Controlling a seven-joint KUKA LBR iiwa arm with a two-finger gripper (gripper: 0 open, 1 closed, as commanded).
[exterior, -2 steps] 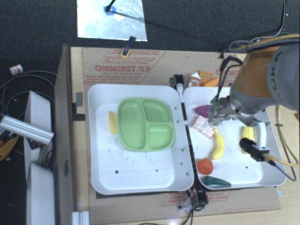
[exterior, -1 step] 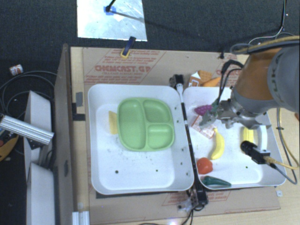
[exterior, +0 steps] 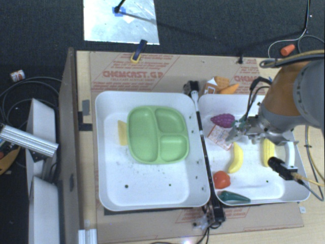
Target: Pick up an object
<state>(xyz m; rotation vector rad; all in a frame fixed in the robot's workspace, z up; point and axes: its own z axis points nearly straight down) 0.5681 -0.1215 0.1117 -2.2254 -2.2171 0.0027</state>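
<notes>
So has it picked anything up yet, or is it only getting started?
Nothing looks lifted yet. The pincer is low in the right white bin, near the purple grape bunch and the yellow banana, both lying on the bin floor. The grab and lift remain.

Dark carpet floor, cardboard-topped bench (red print), shiny foil sheet, cables left.

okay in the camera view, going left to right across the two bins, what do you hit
yellow card → green divided plate → red tomato → banana → second banana
</notes>
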